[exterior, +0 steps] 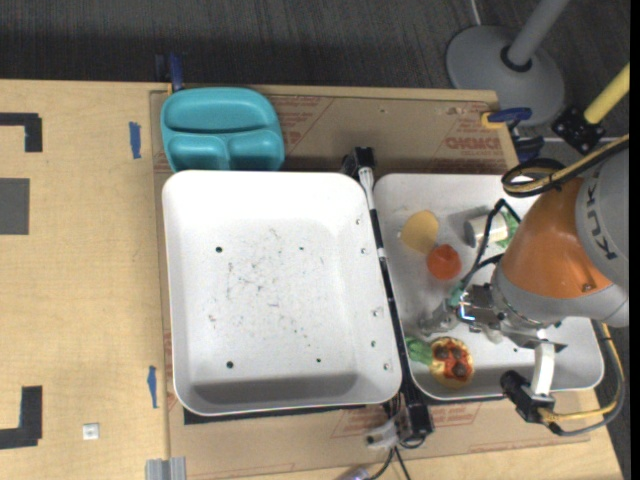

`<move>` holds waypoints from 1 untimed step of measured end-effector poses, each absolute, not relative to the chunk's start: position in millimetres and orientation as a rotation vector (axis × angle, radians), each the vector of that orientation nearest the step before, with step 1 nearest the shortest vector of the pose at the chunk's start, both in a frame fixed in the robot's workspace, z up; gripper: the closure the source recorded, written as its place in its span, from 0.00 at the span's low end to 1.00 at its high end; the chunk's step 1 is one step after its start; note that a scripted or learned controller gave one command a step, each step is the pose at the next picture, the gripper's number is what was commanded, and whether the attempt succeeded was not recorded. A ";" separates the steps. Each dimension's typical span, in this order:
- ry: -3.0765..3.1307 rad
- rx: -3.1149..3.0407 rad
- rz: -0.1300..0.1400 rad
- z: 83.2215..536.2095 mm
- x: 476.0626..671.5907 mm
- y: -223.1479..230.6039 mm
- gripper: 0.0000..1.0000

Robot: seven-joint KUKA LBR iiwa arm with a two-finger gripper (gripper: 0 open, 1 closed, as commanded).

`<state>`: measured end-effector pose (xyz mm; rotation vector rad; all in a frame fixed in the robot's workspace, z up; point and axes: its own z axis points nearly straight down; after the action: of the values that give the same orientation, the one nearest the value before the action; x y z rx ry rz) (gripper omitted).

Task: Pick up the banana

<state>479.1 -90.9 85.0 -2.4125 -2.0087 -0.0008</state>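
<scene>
Firstly, edges: the left bin (170, 268) and right bin (392, 196) sit side by side, rims touching along a black strip with a clamp (360, 161) at its far end.
Open room: the left bin's floor is bare apart from dark specks. In the right bin, the arm (545, 258) covers the right half, leaving free floor only in a narrow band on the left.
Gripper (468, 310): low over the middle of the right bin, among the items. How far it is open cannot be told, and nothing is seen held in it.
Banana (420, 228): probably the pale yellow rounded piece at the far left of the right bin, its shape unclear; it lies apart from the gripper.
Neighbours: an orange-red ball (443, 261) just beside the yellow piece, a grey-and-green item (488, 226) partly under the arm, and a yellow-red-green item (450, 358) near the front rim.
Surface: a tan bench (80, 268) with black marks and blue tape.
Room: a teal divided tray (222, 128) behind the left bin, and a grey round stand base (500, 60) on dark carpet.
</scene>
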 end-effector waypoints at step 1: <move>-1.796 -2.580 -0.003 85.4 539.6 -104.0 0.00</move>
<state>539.6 -104.0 85.4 -2.5799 -1.7955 -0.0029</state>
